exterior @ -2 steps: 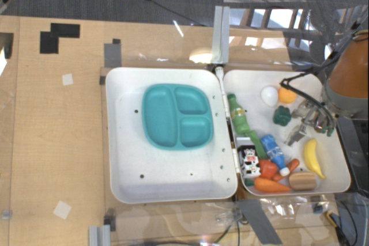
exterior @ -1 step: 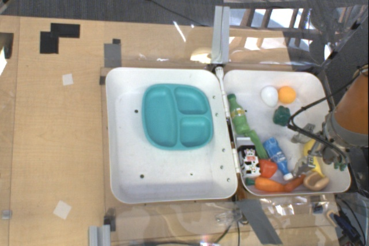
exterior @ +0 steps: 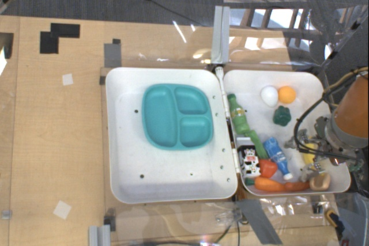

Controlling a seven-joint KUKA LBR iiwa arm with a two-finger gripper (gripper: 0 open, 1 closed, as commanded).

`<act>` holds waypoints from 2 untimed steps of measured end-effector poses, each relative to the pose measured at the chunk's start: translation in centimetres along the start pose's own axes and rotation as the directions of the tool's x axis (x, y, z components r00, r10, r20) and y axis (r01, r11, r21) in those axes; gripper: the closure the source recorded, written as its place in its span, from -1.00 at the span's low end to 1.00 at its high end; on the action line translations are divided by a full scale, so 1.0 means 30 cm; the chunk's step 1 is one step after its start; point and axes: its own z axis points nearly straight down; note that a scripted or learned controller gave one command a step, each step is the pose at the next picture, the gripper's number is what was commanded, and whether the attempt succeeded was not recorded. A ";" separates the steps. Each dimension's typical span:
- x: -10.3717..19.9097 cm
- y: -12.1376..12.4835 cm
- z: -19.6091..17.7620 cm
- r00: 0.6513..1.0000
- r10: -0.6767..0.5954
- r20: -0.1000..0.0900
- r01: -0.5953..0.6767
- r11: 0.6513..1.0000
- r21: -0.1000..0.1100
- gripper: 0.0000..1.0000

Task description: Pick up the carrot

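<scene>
The carrot [exterior: 281,185] is orange and long, lying flat along the near wall of the right bin [exterior: 305,79]. A red tomato-like piece [exterior: 267,169] touches it from above. The arm [exterior: 353,118], with its orange band, comes in from the right over the bin's right rim. Its gripper [exterior: 314,154] hangs low over the bin's near right corner, just above and right of the carrot's right end. Cables and the wrist hide the fingers.
The right bin also holds a green bottle [exterior: 236,118], a blue bottle [exterior: 278,155], a white ball [exterior: 269,95], an orange ball [exterior: 286,94], a dark green piece [exterior: 282,116], a small box [exterior: 248,159] and a tan item [exterior: 320,181]. A teal divided plate [exterior: 176,116] sits in the left bin [exterior: 124,141].
</scene>
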 end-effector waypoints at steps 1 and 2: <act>-0.029 0.013 0.003 0.949 -0.315 -0.004 0.315 0.949 -0.006 -1.00; -0.121 -0.028 0.007 0.746 -0.666 -0.002 0.666 0.746 -0.007 -1.00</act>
